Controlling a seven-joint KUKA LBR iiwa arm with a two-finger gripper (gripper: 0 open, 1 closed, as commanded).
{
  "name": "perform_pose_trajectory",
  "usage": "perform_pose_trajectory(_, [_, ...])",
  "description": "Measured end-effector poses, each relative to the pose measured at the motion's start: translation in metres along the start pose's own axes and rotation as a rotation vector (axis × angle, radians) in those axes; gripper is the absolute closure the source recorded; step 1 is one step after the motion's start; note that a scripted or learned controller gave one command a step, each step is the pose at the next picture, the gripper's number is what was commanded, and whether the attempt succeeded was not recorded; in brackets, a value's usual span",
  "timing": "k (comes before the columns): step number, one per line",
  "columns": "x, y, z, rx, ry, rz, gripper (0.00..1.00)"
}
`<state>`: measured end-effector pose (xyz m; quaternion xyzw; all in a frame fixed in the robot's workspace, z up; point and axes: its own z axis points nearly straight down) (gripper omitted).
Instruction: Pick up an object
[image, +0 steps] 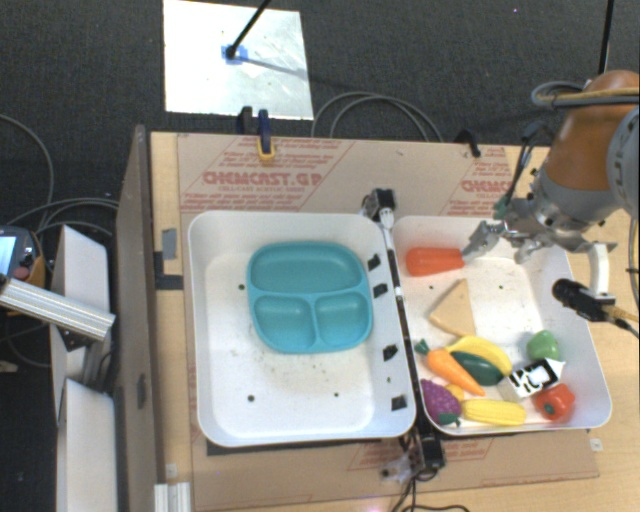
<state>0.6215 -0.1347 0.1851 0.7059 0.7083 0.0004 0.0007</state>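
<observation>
Cardboard-topped bench (300, 170) on dark carpet, gripper (487, 238) upper right, can't tell its state, just beside the orange carrot (432, 261).

We find the scene evenly and brightly lit from above, with soft, short shadows. The white bins (300, 410) read near overexposed, losing surface detail. A reflective sheet (238, 60) at the top shows patchy glare. The dark floor (70, 90) stays underexposed. Overall sharpness is moderate; the arm (590, 160) at right appears slightly soft and blurred.
</observation>
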Motion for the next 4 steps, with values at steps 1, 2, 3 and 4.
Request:
perform_pose_trajectory(1, [0.036, -0.118, 0.034, 0.013, 0.005, 0.003, 0.00])
perform_pose_trajectory(2, [0.053, -0.131, 0.100, -0.006, 0.005, -0.001, 0.00])
perform_pose_trajectory(3, [0.050, -0.131, 0.088, -0.008, 0.000, 0.002, 1.00])
perform_pose_trajectory(4, [0.096, -0.063, -0.005, -0.014, 0.001, -0.008, 1.00])
